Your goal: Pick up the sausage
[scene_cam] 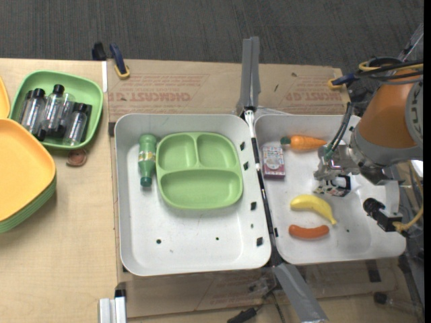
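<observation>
dark grey carpet runs along the back, and below it sits the bench [60,274], partly covered with brown cardboard, carrying two shallow white bins side by side. taking the right bin [350,247] as the landmark: the sausage [309,231] lies inside it, toward its near edge and left of its middle, flat on the white floor. just behind the sausage is a banana [314,206], and further back a carrot [304,142] near the far wall, with a small pink box [273,161] by the left wall. the left bin [195,247], on the other side of that wall, carries a green divided plate [199,170] and a green bottle [146,159].

the arm [390,123] comes in over the right side of the right bin, and the pincer [332,182] hangs above the bin's middle, behind and to the right of the banana, apart from the sausage. whether its jaws are apart or together i cannot tell; the tip is a jumble of dark and pale parts from this angle. nothing shows between them.

as for progress, the pick looks not yet done: the sausage is untouched on the bin floor. what is left, by my reading, is to bring the pincer toward the near edge, past the banana, lower it over the sausage, close and lift.

the sausage is short, rounded at both ends, orange-red and smooth, lying roughly crosswise to the bin's left wall.
</observation>
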Robot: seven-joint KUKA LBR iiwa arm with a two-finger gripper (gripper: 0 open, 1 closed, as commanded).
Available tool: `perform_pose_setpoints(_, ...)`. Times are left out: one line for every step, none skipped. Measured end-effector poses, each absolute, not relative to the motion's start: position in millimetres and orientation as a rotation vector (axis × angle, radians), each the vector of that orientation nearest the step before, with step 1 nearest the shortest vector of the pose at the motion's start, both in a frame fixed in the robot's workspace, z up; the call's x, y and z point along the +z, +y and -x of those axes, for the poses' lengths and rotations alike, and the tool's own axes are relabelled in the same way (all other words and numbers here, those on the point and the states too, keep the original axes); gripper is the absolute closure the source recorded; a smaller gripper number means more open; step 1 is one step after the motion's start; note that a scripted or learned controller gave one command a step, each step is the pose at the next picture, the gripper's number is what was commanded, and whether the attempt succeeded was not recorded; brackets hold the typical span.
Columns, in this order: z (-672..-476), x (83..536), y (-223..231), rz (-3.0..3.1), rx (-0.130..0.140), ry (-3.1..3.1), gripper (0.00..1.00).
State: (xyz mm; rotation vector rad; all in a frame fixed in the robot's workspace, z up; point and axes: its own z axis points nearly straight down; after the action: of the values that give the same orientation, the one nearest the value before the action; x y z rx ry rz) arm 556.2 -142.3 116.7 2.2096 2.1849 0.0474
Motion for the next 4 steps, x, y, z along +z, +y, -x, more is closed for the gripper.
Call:
perform_pose_setpoints(-517.8, 134, -215, -2.343, -0.001, 2.092, 1.0)
perform_pose_setpoints(-476.5, 90, -216, -2.69, -0.004, 1.631, 1.0)
perform_pose_setpoints(-477.1, 112, -213, -2.611, -0.001, 1.75, 1.0)
perform_pose_setpoints(-476.5, 111, -155, -2.874, -0.007, 1.28, 1.0)
